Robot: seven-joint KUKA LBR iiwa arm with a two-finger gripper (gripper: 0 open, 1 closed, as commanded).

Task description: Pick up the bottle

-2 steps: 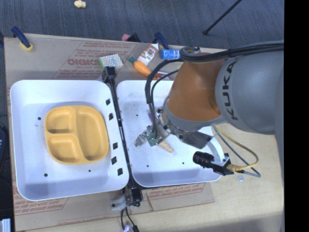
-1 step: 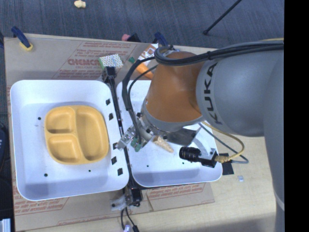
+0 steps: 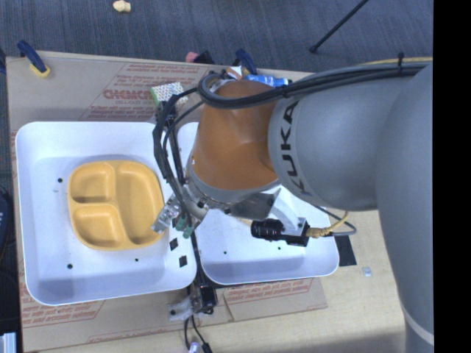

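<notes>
The pincer (image 3: 171, 220) sits low over the seam between the two bins, right at the right edge of the yellow tray. I honestly can't tell if it's clenched or released, the metal bits are too small and jumbled from this angle. Nothing visibly sits in it.

Just left of it there's one yellow divided tray (image 3: 115, 203), three compartments, lying flat in the left bin (image 3: 37, 271). The pincer tip looks like it's touching or just beside the tray's right rim, can't say which.

The bottle: I can't pick one out for sure. The arm (image 3: 324, 145) covers most of the right bin (image 3: 294, 267), so what lies under it is hidden. There's a bit of blue and white stuff (image 3: 261, 79) peeking out past the top of the orange band (image 3: 235, 138), but I can't tell what that is.

Counting the rest: two white bins side by side on one cardboard sheet (image 3: 110, 87) that lies on the counter (image 3: 360, 293). One black cylindrical fitting (image 3: 268, 230) with a yellowish cable hangs off the wrist over the right bin. A bundle of black cables (image 3: 168, 134) loops down the left side of the wrist. Two blue clamps, one (image 3: 33, 57) at the cardboard's top left corner, one (image 3: 243, 57) near top middle. One small yellow object (image 3: 121, 6) sits on the grey floor (image 3: 243, 13) up top, well apart from everything.
</notes>
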